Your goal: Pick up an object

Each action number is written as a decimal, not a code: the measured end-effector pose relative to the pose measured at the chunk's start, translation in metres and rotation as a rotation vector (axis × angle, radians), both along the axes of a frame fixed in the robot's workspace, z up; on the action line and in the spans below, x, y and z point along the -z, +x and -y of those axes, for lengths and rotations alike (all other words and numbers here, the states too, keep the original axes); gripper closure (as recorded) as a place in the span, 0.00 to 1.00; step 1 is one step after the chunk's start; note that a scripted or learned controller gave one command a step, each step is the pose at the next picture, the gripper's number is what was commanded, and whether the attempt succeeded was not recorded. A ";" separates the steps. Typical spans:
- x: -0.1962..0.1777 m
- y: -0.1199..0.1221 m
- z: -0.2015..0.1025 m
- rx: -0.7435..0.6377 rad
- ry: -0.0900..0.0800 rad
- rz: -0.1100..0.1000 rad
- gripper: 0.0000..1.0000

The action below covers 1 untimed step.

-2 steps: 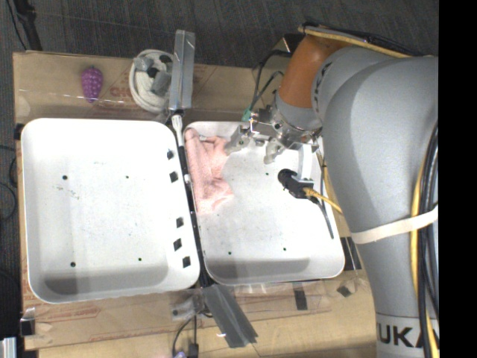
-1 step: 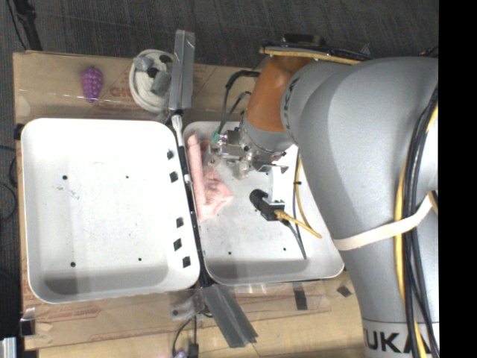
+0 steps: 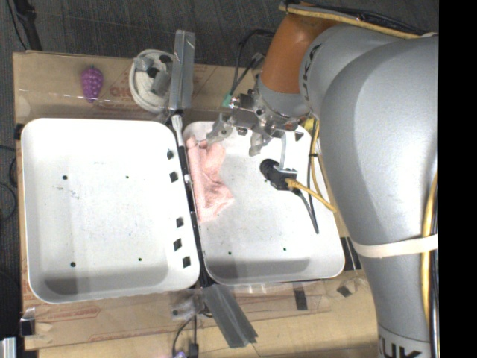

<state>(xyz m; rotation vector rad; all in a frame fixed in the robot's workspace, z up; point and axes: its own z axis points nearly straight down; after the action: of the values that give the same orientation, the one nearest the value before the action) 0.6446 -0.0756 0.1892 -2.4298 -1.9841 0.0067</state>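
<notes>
The pink cloth (image 3: 207,179) lies crumpled in the right bin (image 3: 298,253), hard against that bin's left wall and nearer its far end. Its long axis runs along the wall, from the far rim toward the near rim, with the broader, bunched part at the near end and a narrower end pointing up toward the hand (image 3: 237,136). The hand hangs over the far end of the right bin, with one finger (image 3: 218,132) just at the cloth's top end and the other well apart from it to the right; the fingers are spread wide, with nothing between them. At the arm's base, near the right bin's near right corner, part of the letters "UK" can be read. On the counter (image 3: 52,88) beyond the left bin (image 3: 97,274) sit a purple grape bunch (image 3: 92,83) and a white cable coil (image 3: 149,80).
</notes>
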 end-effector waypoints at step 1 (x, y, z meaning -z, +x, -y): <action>0.094 -0.010 0.055 -0.033 0.001 -0.004 0.00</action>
<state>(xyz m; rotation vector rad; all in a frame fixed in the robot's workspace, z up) 0.6349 -0.1310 0.0956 -2.3944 -2.0220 0.0114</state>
